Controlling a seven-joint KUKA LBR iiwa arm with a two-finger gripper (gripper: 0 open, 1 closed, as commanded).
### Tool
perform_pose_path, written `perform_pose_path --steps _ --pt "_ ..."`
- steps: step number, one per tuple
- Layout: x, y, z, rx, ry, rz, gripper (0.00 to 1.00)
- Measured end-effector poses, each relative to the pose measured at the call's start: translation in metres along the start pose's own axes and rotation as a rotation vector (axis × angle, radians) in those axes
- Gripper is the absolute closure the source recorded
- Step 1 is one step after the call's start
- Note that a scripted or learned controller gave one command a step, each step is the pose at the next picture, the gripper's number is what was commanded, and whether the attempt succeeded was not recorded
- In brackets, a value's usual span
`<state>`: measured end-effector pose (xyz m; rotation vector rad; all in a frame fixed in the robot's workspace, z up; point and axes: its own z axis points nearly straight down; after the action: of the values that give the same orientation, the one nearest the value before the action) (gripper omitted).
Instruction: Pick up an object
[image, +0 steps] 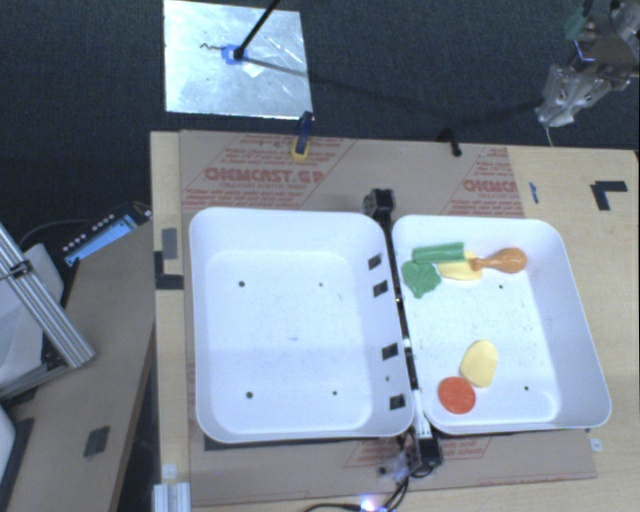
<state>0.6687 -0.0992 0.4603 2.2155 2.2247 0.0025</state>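
Gripper (568, 100) hangs at far right, beyond the bins, nothing visibly held; how open it is I cannot tell. Objects lie in the right bin (580, 330); the yellow piece (480, 362) offers room, so descend squarely over it

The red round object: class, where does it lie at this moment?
In the camera view, the red round object lies in the right bin, near its front-left corner, touching or almost touching the yellow piece just behind it.
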Motion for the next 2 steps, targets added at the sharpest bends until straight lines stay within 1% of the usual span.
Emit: perform_pose_path --steps 1,2 --pt "0.01 0.0 0.003 -0.001 0.0 0.0 1.0" --pt "0.022 0.0 -0.004 -0.001 0.0 0.0 1.0"
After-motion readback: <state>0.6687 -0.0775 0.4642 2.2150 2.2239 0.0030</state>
